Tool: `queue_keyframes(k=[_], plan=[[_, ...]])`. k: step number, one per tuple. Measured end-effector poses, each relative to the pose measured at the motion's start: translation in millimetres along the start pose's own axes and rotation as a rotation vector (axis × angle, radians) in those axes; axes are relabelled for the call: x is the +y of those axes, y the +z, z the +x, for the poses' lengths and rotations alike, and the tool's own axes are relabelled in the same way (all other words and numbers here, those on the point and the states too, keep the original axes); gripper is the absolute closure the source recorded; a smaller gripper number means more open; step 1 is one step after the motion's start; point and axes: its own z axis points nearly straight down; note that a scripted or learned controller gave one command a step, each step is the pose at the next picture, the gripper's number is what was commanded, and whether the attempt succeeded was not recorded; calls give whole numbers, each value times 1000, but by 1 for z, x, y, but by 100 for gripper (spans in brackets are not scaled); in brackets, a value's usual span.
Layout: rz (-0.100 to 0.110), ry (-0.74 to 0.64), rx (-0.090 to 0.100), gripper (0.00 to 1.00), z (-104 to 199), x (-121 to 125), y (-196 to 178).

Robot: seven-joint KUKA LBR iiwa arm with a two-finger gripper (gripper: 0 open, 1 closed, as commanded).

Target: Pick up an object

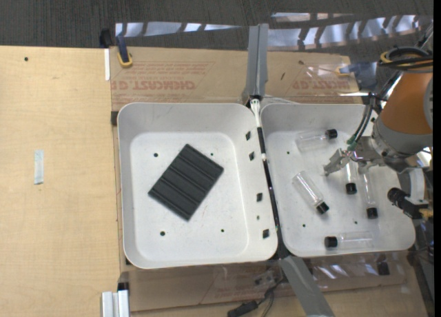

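Observation:
Several clear tubes with black caps lie scattered in the right bin [289, 240]. One tube [313, 140] is near the back, another tube [306, 188] is in the middle, and a third tube [353, 240] lies along the front wall. My gripper [349, 163] hangs low over the bin's right half, fingers spread apart, open. A short capped tube [351, 183] lies just below it, with nothing visibly clamped. A black ribbed rectangular pad [187, 181] lies flat and turned diagonally in the left bin [138, 240].
A further tube [370, 202] lies right of the gripper, close to the arm's wrist. The orange-banded arm [406, 105] leans over the right bin's far right side. A ridge [263, 171] divides the two bins. Cardboard [179, 78] lies behind them.

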Motion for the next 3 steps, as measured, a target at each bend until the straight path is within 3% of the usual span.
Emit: queue_keyframes(k=[1,2,3], plan=[[3,3,1,100,-1,-1,-6],[1,52,-1,100,41,-14,-120],[1,63,-2,100,98,14,-124]])
